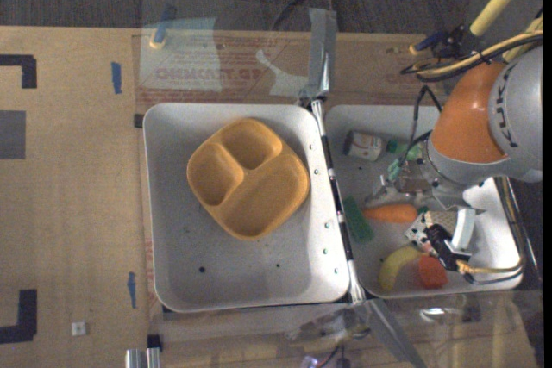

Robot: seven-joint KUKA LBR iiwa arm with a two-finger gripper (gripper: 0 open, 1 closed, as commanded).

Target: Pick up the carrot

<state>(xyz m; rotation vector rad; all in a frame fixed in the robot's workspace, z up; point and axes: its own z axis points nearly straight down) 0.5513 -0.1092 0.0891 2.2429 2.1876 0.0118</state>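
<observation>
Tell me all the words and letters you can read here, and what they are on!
"KU", the only letters in view, reading downward on the grey arm.
Faint reddish print on the clear sheet above the left bin: too blurred to read.
The small white packet in the right bin: too small to read.

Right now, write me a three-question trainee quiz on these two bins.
1. True or false: the carrot lies in the bin with the yellow plate.
2. Which sits nearest the carrot? A) banana B) green block C) white box
3. Fill in: the plate has ___ compartments.

Key: 1 false, it lies in the right bin; 2 B; 3 three.
</observation>
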